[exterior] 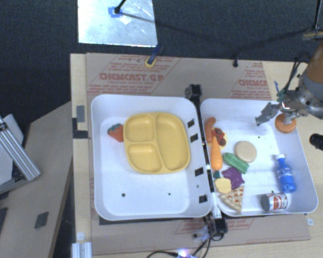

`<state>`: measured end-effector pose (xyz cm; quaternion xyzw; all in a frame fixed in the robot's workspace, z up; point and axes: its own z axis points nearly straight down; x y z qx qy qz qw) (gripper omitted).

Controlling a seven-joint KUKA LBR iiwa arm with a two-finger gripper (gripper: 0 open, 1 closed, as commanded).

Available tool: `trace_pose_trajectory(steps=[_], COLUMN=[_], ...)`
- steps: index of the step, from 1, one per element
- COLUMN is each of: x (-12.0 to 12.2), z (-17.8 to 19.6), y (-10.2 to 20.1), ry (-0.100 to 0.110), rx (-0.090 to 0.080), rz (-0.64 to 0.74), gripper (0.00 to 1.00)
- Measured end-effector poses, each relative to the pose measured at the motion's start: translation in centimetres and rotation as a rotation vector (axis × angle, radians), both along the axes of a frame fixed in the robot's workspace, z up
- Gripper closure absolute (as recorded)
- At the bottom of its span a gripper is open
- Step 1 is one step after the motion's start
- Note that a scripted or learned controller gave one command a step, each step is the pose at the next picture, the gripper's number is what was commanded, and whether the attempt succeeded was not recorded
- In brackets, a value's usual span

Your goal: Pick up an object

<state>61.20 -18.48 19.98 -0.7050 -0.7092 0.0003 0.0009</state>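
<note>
My gripper (265, 116) hangs over the far right part of the right bin (307, 168), and nothing shows in it. Just to its right an orange round toy (285, 124) lies against the bin's right wall. Below the gripper are a beige round bun (246, 151), a green piece (234, 162) and a blue bottle (284, 174). A carrot (216, 155), a sausage (209, 129) and dark red berries (220, 137) lie along the left wall. A purple piece (234, 177), a yellow piece (223, 185), a pizza slice (232, 199) and a small can (273, 201) sit at the near end.
The left bin (105, 187) holds a yellow divided plate (156, 143) and a strawberry (116, 131) at its left. A black ridge (200, 144) separates the bins. A shiny metal sheet (117, 15) lies beyond the bench. Bare white floor lies under the gripper.
</note>
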Motion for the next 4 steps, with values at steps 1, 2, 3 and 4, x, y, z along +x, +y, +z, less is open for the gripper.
trace_pose_trajectory(steps=[1, 2, 3, 4], x=[-0.4, -0.2, -0.2, -0.9], z=[-6.1, -9.7, -8.8, -3.0], y=[-0.4, -0.4, -0.4, -0.2], ry=[0.0, -0.008, -0.008, -0.009], rx=[0.0, -0.003, -0.003, -0.002], rz=[-0.005, -0.005, -0.004, -0.005], gripper=[0.0, 0.0, 1.0, 1.0])
